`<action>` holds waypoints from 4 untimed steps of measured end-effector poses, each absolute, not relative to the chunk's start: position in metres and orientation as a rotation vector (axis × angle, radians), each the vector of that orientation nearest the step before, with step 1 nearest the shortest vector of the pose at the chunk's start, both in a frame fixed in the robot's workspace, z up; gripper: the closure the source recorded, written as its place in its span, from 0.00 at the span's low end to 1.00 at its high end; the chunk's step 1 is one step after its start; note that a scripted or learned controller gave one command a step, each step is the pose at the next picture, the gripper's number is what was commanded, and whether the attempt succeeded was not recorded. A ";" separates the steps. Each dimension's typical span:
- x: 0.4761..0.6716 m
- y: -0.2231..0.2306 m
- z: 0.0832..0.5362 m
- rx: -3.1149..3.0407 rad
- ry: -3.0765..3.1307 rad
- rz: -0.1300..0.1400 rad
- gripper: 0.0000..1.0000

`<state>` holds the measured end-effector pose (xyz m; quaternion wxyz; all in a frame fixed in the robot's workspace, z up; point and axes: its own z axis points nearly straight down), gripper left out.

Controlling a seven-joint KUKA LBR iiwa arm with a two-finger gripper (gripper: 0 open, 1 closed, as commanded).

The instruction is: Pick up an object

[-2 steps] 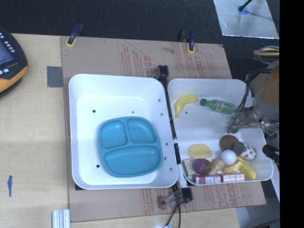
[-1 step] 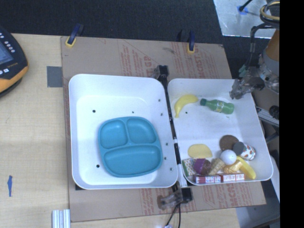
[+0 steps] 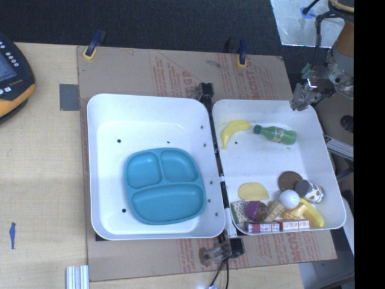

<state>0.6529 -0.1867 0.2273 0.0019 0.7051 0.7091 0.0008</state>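
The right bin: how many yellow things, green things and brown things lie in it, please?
Yellow: 3, the banana at top, a flat yellow piece, another banana at bottom.
Green: 1, the bottle.
Brown: 1, a round piece.
Total: 5.

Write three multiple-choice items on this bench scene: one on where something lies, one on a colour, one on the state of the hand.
1. Where does the divided plate lie?
A. in the left bin
B. in the right bin
C. on the cardboard

2. What colour is the bottle?
A. red
B. green
C. blue

3. Where is the hand?
A. down among the toys
B. over the plate
C. at the right bin's far right corner, holding nothing

Answers: 1 A, the plate sits alone in the left bin. 2 B, its body is green with a white band. 3 C, the hand sits at the rim, apart from every toy.
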 end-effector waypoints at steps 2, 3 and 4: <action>0.656 -0.173 0.230 2.214 2.226 -0.001 1.00; 0.656 -0.161 0.224 2.216 2.230 -0.005 1.00; 0.656 -0.146 0.222 2.216 2.231 -0.005 1.00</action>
